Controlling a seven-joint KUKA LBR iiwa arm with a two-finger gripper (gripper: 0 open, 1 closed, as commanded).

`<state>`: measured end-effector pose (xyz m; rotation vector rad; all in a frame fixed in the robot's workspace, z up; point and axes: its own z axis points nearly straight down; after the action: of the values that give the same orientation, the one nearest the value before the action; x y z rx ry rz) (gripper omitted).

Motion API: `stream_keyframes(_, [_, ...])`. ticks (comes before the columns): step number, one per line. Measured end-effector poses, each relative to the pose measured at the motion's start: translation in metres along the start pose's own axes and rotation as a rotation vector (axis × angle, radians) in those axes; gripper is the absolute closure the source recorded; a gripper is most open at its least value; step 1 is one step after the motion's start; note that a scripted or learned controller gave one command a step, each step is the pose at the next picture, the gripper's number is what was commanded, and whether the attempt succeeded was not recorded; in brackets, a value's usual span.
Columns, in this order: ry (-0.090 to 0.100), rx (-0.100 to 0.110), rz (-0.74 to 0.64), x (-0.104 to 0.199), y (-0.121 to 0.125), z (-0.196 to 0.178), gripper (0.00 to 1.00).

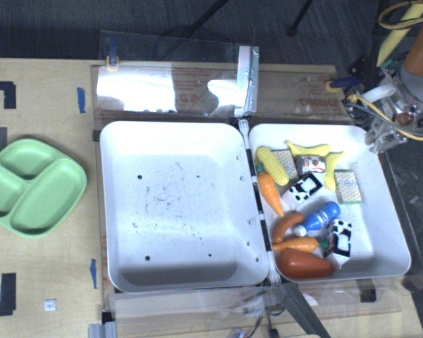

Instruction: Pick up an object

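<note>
We look down at a slant on a wooden counter [49, 273]. At the far left sits a green divided plate [34, 186] with three compartments. To its right lies the left white bin [176, 203], its floor bare apart from faint scuffs and a few dark dots. Behind it stands a clear plastic sheet [173, 83] edged with silver tape.

Next comes the right white bin [381, 217], touching the left one along their shared rim. Toy objects crowd its left and middle parts: a corn cob [272, 165] near the back, a yellow banana [317, 151] beside it, a small red-and-white can [311, 165], an orange carrot [271, 192] along the left wall, a black-and-white patterned card [304, 187], a blue bottle [320, 218] and a reddish-brown sausage [304, 263] at the front.

At the far right, the claw [395, 122] hangs over the right bin's back right corner, well apart from the objects. We cannot tell whether it is apart or together; cables clutter it.
</note>
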<state>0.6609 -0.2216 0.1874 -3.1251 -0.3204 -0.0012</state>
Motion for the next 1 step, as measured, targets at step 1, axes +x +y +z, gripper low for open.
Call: stream_keyframes(1, [-0.003,0.003,0.0,0.0056,-0.0348,-0.0021,1.0])
